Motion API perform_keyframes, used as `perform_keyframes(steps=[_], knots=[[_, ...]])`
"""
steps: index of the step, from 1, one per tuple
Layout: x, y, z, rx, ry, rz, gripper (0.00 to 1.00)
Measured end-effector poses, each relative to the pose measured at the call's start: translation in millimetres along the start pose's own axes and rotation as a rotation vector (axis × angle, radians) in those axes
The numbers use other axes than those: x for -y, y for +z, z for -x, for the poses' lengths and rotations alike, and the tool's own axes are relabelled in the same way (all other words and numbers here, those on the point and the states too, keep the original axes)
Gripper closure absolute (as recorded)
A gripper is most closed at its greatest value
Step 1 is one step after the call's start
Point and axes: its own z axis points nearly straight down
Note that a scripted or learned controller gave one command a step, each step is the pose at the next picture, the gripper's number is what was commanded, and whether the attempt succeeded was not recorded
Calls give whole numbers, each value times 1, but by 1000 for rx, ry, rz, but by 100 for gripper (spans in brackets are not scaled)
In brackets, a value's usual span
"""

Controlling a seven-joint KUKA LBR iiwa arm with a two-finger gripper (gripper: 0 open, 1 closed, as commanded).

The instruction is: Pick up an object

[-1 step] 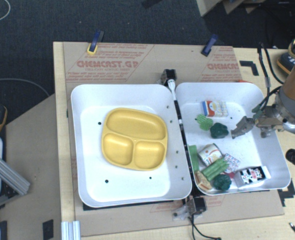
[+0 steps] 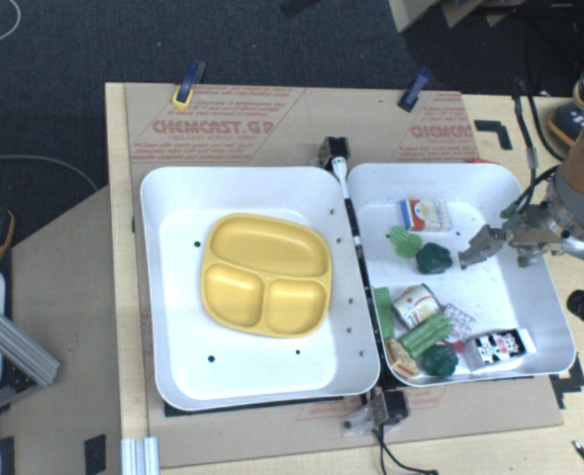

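Step in hand: approach. Your gripper (image 2: 482, 245) hangs over the right bin (image 2: 539, 295), near its right side, with nothing between the fingers.
Gripper state: fingers look parted, empty.
Nearest object: dark green lump (image 2: 433, 258), just to the left of the fingertips in this view, beside a light green piece (image 2: 404, 240).
Next move: you should shift left, centre over the lump, then descend and close.
Other contents: small carton (image 2: 424, 214) behind; a crowded cluster of packets (image 2: 421, 330) at the front.
Obstruction: the light green piece may crowd one finger.
Left bin: yellow divided tray (image 2: 265, 275), well apart.
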Motion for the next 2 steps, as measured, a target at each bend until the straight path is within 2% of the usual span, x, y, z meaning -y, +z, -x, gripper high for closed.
perform_keyframes(steps=[2], knots=[[-9, 91, -5, -2, 1, -6, 0]])
